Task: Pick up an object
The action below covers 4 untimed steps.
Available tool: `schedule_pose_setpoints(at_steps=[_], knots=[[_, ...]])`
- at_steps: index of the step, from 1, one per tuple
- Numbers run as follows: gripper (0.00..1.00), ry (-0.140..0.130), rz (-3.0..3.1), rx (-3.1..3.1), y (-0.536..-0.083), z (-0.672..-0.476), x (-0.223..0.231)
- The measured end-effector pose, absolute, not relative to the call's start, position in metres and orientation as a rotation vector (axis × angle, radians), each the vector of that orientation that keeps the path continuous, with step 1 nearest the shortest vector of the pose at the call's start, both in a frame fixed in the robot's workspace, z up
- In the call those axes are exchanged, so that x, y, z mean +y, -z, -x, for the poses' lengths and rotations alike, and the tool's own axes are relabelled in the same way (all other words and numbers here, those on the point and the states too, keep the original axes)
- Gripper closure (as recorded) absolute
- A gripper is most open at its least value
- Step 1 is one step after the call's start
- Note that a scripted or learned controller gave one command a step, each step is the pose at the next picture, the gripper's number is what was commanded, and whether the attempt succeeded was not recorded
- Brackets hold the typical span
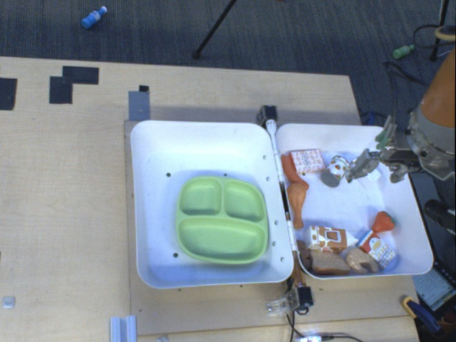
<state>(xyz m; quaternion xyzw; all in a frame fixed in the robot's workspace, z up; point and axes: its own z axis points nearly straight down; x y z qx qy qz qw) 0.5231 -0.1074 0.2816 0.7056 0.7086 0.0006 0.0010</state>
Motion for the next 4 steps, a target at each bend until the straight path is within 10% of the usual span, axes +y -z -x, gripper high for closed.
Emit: schedule_pose_setpoints(at_steps=[2,3,4], knots=[[0.00,-0.003,-2.216,2.227,-0.190,-0.487,-0.022],[0.00,-0.002,-2.218,2.227,-0.162,-0.486,0.120],[1.00,-0.004,-2.215,2.228,-0.173,-0.488,0.120]])
